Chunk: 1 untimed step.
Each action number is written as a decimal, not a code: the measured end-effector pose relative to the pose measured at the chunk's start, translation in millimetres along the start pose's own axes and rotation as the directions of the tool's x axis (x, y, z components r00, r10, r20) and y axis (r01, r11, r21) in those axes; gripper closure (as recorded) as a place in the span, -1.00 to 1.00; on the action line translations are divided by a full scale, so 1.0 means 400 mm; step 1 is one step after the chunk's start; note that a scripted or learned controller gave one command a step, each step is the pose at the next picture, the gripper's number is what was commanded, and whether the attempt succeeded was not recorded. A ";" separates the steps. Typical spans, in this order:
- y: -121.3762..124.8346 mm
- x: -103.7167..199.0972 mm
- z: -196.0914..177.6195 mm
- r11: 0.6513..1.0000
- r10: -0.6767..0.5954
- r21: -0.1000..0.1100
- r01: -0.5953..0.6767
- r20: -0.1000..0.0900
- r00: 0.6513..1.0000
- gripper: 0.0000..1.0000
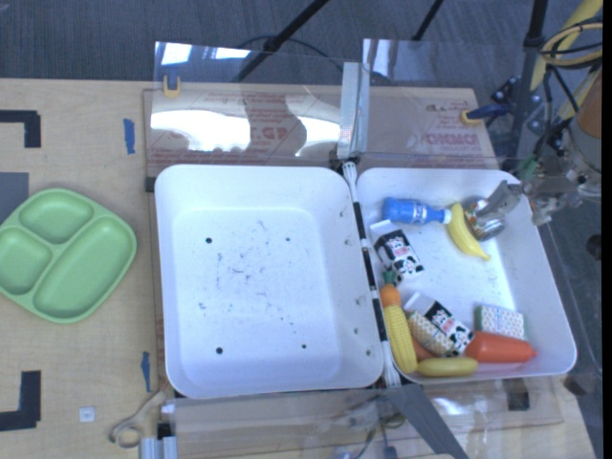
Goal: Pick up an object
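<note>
Gripper (490, 216) sits low in the right bin (553, 285), at the bin's far right corner, touching or just over the banana (466, 235). Can't tell how far the fingers are apart, or whether anything is between them. Blue bottle (411, 212) lies just left of the banana. Two black-and-white cartons (401, 253) (442, 324), a corn cob (400, 333), a carrot (497, 348) and a yellow piece (446, 366) crowd the bin's near end. Left bin (258, 275) beside it. Green divided plate (65, 253) on the bench (76, 371) at far left.
</note>
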<state>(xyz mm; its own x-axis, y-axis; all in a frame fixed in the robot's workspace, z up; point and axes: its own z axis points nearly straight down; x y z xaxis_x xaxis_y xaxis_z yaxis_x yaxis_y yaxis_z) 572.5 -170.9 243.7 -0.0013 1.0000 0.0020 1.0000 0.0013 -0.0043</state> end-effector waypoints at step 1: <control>0.093 0.005 0.273 0.999 -0.035 -0.001 0.035 0.000 0.999 -1.00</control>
<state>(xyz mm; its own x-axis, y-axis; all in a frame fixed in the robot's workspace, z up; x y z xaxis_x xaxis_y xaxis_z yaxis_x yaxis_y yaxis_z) 609.4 -168.7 134.4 -0.0360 0.9993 0.0016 0.9993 0.0361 -0.0037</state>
